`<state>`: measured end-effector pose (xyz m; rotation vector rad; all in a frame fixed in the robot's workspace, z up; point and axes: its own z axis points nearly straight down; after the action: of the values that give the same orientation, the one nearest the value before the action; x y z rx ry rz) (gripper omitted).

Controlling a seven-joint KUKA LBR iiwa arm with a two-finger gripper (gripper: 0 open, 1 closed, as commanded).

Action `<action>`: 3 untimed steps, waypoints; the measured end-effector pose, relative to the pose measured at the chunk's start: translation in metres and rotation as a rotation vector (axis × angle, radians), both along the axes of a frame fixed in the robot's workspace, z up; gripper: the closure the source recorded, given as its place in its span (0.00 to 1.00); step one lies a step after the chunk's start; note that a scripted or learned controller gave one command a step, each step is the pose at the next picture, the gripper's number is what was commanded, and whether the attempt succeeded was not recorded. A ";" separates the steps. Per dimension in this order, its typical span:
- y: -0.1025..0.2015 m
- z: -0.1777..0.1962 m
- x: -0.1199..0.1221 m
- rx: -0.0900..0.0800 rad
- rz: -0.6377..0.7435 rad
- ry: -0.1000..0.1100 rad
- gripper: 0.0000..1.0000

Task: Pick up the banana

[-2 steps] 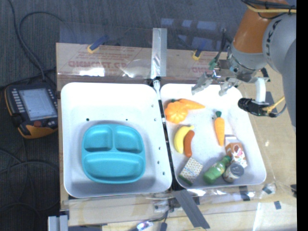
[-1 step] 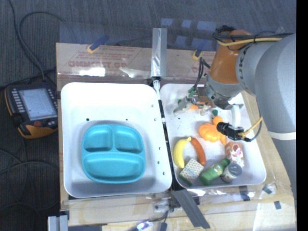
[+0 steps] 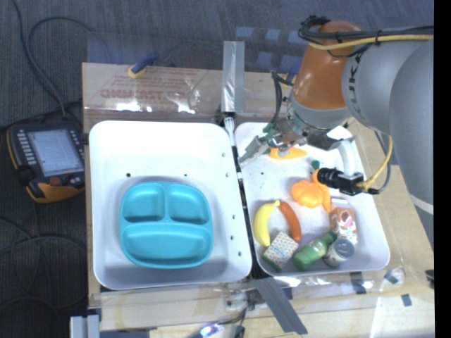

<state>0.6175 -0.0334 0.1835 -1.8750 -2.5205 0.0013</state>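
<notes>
The grey arm point(image 3: 394, 69) fills the upper right of the frame, its orange band above the right bin point(image 3: 366, 255). In the left bin point(image 3: 113, 146) lies a blue divided plate point(image 3: 166, 222). The gripper point(image 3: 275, 144) hangs over the right bin's top left corner (whether its fingers are apart or together, I cannot tell). The banana point(image 3: 263, 222) lies lower, centre-left in that bin, just beside a red sausage point(image 3: 290, 220).

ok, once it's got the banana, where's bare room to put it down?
Left bin: white floor all around the blue divided plate, widest along the back wall. Right bin: bare only at the back-left, ahead of the banana. Its front half is crowded: hot dog, orange toy, green bottle, cans.
</notes>
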 end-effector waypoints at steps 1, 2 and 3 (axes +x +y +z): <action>0.059 -0.001 0.027 0.001 -0.205 0.003 0.00; 0.076 0.000 0.049 -0.004 -0.029 0.000 0.00; 0.101 0.000 0.051 -0.003 0.172 0.000 0.00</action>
<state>0.6682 0.0676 0.1837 -1.6526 -2.6737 0.0052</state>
